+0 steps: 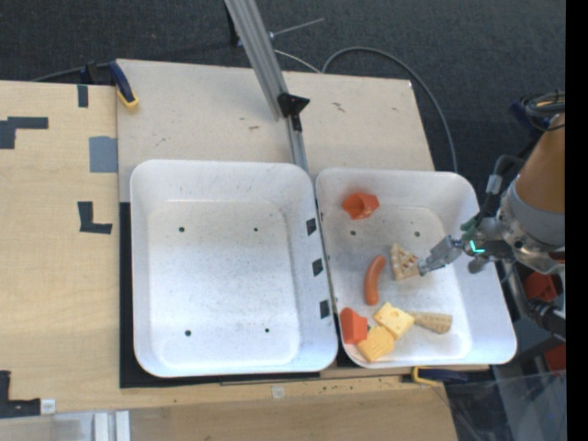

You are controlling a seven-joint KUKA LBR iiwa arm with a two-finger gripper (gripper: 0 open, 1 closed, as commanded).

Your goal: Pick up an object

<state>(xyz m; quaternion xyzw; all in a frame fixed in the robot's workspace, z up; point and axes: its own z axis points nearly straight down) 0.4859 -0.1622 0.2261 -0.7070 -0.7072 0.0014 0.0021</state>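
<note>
In the right-hand shallow white plastic bin (459,191), the grey two-finger gripper (430,263) reaches in low from the right, its tip touching or just beside the tan, speckled wedge-shaped piece (403,261). Whether that piece sits between the fingers I cannot tell (they are too small and dark against it to read), so no grasp can be claimed. Nothing looks lifted; every item appears to rest on the bin floor. Just beyond the wedge lies the slim orange sausage-shaped piece (372,279); below the gripper are the yellow cheese-like block (393,320) and the pale ridged cone (433,322); up and away sits the orange cup-shaped piece (361,205). By my reading the approach is done, the closing and lifting remain
</note>
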